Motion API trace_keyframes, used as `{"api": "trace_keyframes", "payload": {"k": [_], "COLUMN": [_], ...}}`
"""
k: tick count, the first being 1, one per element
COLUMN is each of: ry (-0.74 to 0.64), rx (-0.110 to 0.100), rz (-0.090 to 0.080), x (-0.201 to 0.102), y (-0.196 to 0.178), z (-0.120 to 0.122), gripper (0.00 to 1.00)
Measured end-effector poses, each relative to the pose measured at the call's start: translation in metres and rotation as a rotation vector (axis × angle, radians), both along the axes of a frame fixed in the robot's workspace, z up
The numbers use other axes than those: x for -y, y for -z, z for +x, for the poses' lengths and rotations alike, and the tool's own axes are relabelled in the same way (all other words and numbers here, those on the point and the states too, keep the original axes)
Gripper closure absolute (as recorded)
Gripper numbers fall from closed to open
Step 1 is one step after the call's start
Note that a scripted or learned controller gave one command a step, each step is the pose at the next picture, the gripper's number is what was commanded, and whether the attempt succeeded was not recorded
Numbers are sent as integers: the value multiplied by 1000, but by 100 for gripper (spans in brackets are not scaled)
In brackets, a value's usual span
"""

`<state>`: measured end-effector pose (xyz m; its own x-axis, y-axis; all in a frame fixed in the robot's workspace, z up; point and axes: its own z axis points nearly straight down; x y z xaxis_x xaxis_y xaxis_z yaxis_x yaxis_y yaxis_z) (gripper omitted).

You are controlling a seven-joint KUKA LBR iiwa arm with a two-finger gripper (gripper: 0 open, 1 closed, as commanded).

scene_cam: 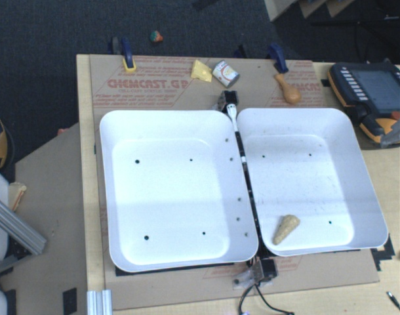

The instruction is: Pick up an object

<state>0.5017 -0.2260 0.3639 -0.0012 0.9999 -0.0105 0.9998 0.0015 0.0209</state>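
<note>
Gripper: cannot tell how it stands or whether it has hold of anything; nothing in the view settles it.
Tan object (286, 228): a small cone-shaped piece lying on its side in the right bin, near that bin's front left corner, narrow end pointing up and to the right, apart from the walls.
Right bin (357, 176): shallow, white, a few dark dots on its floor, touching the left bin along the middle seam.
Left bin (115, 176): shallow, white, four dark dots on its floor.
Bench board (88, 110): brown sheet with red print under both bins.
Behind the bins: a yellow piece (200, 71), a small white box (225, 73) just beside it, and a wooden-handled tool (288, 89) further right.
Clamps: two blue clamps (126, 51) at the board's far edge.
Pendant (370, 90): dark handheld unit at the far right.
</note>
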Motion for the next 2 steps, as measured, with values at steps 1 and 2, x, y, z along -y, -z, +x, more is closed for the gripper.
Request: {"api": "trace_keyframes", "payload": {"k": [1, 2], "ry": [-1, -9], "rx": [-15, -28], "rz": [5, 16], "x": [-2, -110], "y": [-1, 63], "z": [-1, -15], "gripper": [100, 100]}}
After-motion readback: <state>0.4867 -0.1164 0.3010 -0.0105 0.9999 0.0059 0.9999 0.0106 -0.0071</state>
